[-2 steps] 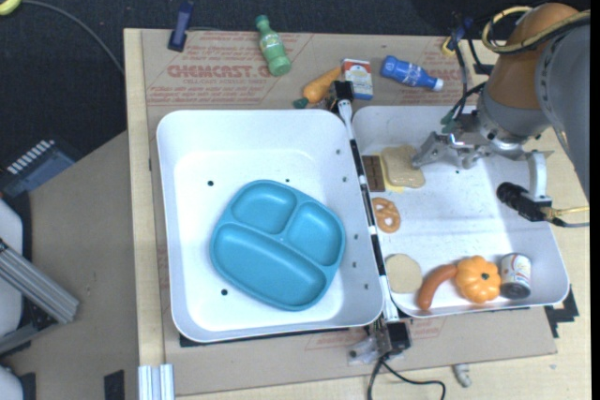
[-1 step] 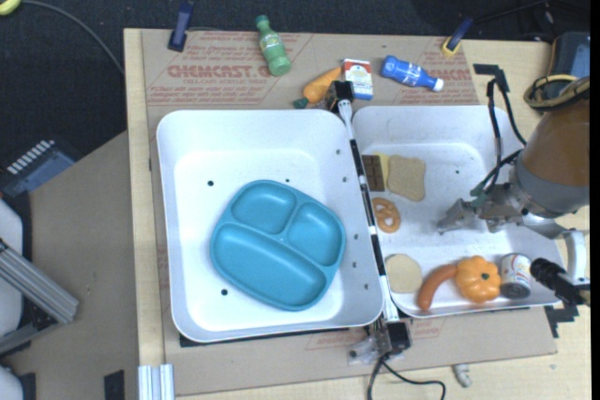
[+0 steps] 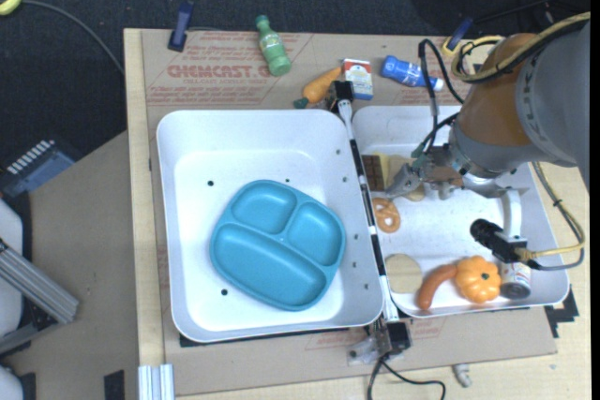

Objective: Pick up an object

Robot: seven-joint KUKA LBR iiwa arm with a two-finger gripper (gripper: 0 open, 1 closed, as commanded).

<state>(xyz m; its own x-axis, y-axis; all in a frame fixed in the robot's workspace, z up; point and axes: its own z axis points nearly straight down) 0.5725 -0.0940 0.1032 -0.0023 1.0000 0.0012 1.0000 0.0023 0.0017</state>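
**Camera view.** We find the gripper [image 3: 422, 185] over the upper-left part of the right-hand shallow white bin [image 3: 436, 234]. It sits at the end of the grey arm [image 3: 553, 98], which has an orange band. We cannot tell from this angle whether the gripper is released or clenched.

The objects available for picking lie in that same bin:
- A brown pretzel-shaped ring [image 3: 386, 216] lies just below and left of the gripper, near it but apart, by the bin's left wall.
- A brown rectangular block [image 3: 373, 171] lies just left of the gripper, against the same wall.
- A flat round beige disc [image 3: 403, 273] lies further below the gripper, in the bin's lower-left corner.
- An orange curved carrot-like piece [image 3: 433, 286] lies beside the disc and touches an orange toy pumpkin [image 3: 478, 281], below and slightly right of the gripper.
- A small silver-and-red item [image 3: 514, 282], too blurred to identify, sits just beside the pumpkin.

Well to the left of the gripper, the left-hand white bin [image 3: 197, 164] holds a sky-blue plastic compartment plate [image 3: 277, 244].

Above the gripper, on the counter [image 3: 234, 70] beyond the bins, we record:
- a small white-and-red carton [image 3: 356, 78]
- a blue can [image 3: 403, 70] on its side
- an orange object [image 3: 322, 86]
- further left, a green plastic bottle [image 3: 274, 47]
- a dark blue clip [image 3: 180, 25]
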